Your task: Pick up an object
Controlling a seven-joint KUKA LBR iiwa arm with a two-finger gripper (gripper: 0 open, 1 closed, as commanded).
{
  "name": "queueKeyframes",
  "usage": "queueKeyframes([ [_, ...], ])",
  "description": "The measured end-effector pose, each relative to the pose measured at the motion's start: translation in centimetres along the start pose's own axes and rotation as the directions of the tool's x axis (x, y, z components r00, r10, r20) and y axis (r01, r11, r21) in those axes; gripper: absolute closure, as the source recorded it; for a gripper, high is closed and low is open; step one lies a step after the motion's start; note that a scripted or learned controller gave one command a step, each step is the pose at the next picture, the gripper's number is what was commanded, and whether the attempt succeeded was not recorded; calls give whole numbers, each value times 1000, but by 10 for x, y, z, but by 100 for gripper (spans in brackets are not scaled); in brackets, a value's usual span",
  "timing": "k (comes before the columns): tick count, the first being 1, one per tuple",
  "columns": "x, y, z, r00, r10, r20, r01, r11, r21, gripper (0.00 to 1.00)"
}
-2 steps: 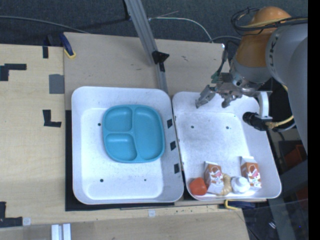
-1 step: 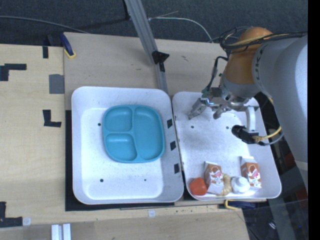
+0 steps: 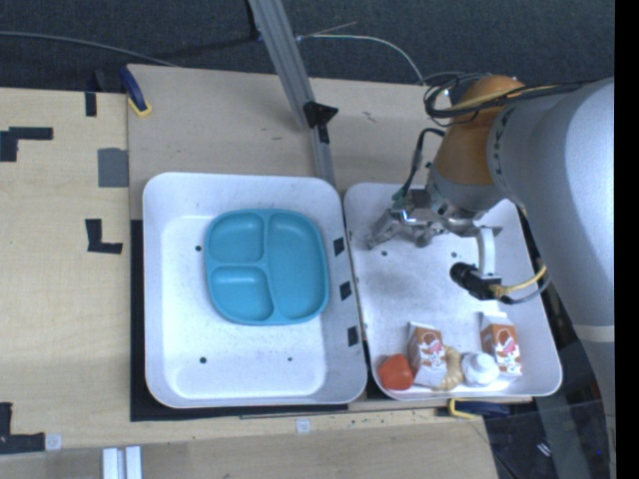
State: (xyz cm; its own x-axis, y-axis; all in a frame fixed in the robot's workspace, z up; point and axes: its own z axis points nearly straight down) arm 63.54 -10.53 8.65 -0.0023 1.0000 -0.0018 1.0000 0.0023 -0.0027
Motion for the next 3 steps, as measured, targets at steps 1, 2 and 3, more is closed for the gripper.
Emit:
queueKeyframes([
  [1, 1, 0, -12, 1000, -1, -2, 1, 1000, 0, 100],
  [2, -6, -4, -69, 1000, 2, -1, -2, 1000, -7, 100],
  [3, -14, 0, -116, 1000, 1, -1, -1, 1000, -7, 100],
])
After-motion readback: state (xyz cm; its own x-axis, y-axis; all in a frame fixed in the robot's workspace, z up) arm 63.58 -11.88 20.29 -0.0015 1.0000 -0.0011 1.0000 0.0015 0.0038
